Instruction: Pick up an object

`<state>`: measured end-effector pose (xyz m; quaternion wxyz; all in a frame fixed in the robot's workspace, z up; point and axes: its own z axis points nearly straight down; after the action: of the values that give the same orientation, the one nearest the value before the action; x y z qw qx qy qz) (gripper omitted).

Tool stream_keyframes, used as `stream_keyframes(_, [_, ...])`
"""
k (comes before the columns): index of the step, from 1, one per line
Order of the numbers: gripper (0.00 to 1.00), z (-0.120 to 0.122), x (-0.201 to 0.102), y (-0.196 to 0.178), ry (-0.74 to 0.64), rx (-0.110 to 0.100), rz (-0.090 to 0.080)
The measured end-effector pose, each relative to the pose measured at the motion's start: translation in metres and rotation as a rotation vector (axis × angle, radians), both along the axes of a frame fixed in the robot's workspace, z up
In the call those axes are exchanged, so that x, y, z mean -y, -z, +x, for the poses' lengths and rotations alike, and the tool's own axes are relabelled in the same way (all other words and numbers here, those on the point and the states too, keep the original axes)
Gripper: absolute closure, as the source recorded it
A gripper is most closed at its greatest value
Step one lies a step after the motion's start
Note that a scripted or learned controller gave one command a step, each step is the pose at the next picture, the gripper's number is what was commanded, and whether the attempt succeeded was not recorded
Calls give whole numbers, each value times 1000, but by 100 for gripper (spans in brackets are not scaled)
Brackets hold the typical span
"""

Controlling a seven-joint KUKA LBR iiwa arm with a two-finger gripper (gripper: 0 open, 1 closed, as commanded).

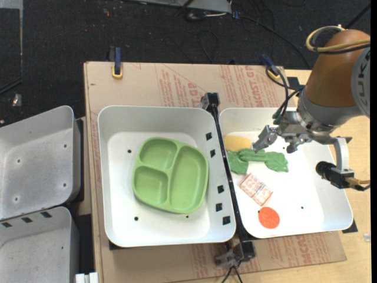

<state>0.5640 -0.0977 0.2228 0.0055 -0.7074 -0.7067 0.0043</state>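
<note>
Two white bins [112,158] sit on a cardboard-topped bench [177,81] over dark floor; gripper [277,139] grip state unclear

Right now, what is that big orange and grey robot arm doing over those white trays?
The robot arm reaches in from the right, and its gripper is low over the right bin, just above a green cloth and a yellow thing. A small pink-printed packet and an orange disc lie nearby in that bin. Nothing is clearly between its fingers, so it has not picked anything up yet. The left bin holds a green divided plate.
</note>
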Motion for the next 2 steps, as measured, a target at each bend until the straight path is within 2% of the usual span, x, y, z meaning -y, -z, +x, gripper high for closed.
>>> stream_keyframes(1, [0,3,0,-7,-2,13,-2])
stream_keyframes(2, [0,9,7,48,1,9,-2])
